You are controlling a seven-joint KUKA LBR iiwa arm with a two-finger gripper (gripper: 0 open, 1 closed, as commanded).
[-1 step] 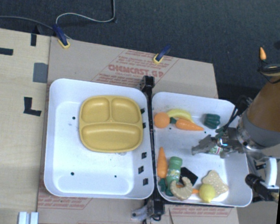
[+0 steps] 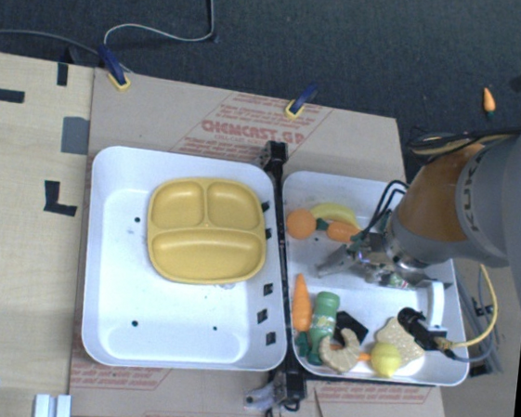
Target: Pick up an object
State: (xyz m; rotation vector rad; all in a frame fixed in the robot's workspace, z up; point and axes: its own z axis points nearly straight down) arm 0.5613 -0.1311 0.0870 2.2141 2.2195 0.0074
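Two shallow white bins sat side by side on a cardboard-covered bench. The left bin held a yellow divided plate near its far edge. The right bin held toy foods: an orange ball and a yellow banana by the far left corner, a carrot and a green bottle along the left wall. The gripper hung over the bin's middle, fingers spread apart, nothing between them.
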